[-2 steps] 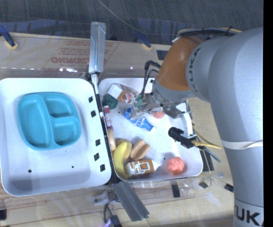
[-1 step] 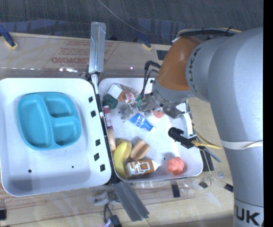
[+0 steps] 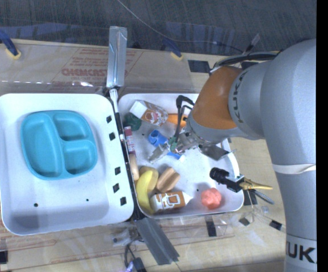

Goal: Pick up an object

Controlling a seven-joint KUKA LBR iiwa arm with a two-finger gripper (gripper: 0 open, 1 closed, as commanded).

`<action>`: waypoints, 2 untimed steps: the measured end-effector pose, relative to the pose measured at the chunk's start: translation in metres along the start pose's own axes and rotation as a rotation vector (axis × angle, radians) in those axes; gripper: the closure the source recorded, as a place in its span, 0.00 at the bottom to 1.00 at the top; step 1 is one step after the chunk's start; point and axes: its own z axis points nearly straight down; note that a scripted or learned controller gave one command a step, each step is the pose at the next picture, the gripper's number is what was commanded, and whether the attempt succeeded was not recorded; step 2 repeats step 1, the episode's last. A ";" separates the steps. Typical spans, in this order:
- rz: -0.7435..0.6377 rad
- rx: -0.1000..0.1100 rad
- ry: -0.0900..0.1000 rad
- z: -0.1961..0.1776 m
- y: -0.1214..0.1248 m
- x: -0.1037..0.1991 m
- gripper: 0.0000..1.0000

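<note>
Two shallow white bins with smooth, rounded plastic walls sit side by side on the bench. The left bin [image 3: 16,208] holds a glossy turquoise tray [image 3: 59,143] with three moulded compartments and soft rounded corners; bare white floor lies around it on every side. The right bin [image 3: 232,163] is crowded. A curved yellow banana [image 3: 145,190] lies against its left wall, touching a tan bread roll [image 3: 168,179]. Just below them a small bottle with an orange label [image 3: 168,200] lies on its side, and a round pinkish-red ball [image 3: 211,198] sits near the lower right corner. A blue plastic piece [image 3: 156,136] and an orange-labelled packet [image 3: 152,116] lie toward the top. Free floor shows mainly in the middle, between the roll and the ball.

The grey arm reaches in from the right, its orange band [image 3: 218,101] over the bin, wrist angled down and left. The gripper [image 3: 172,148] hangs low among the objects beside the blue piece; I cannot tell whether it is closed or holds anything.
</note>
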 end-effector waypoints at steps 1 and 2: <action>-0.005 0.002 0.001 -0.009 0.000 0.000 1.00; -0.005 0.002 0.001 -0.009 0.000 0.000 1.00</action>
